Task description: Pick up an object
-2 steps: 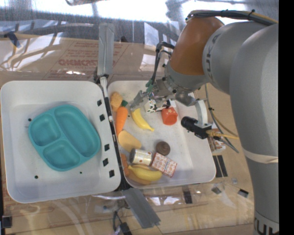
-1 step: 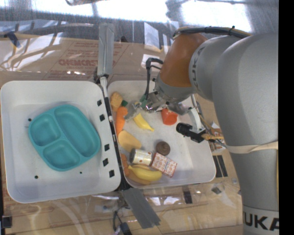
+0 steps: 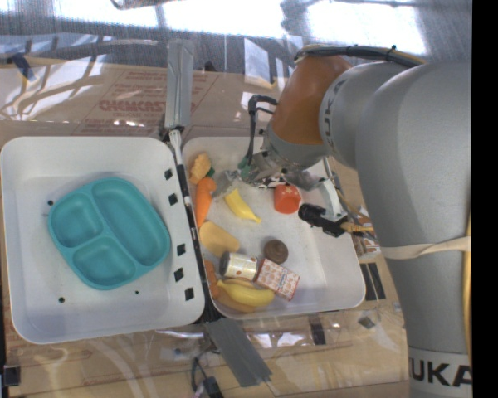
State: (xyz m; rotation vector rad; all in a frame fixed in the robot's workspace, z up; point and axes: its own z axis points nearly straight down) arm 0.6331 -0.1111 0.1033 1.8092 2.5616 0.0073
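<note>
cardboard bench (image 3: 91, 106), bright glare (image 3: 220, 11) behind; gripper (image 3: 256, 171) over cluttered bin (image 3: 336, 276), state unclear.

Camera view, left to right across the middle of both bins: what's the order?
teal divided plate → orange carrot → small yellow banana piece → red round toy. The pile at the right bin's near edge overlaps these left to right, so it is left out.

Two-o'clock corner of the right bin (image 3: 336, 264) behind the arm (image 3: 398, 123); at six o'clock, banana (image 3: 247, 296) partly under the can (image 3: 239, 265).
</note>
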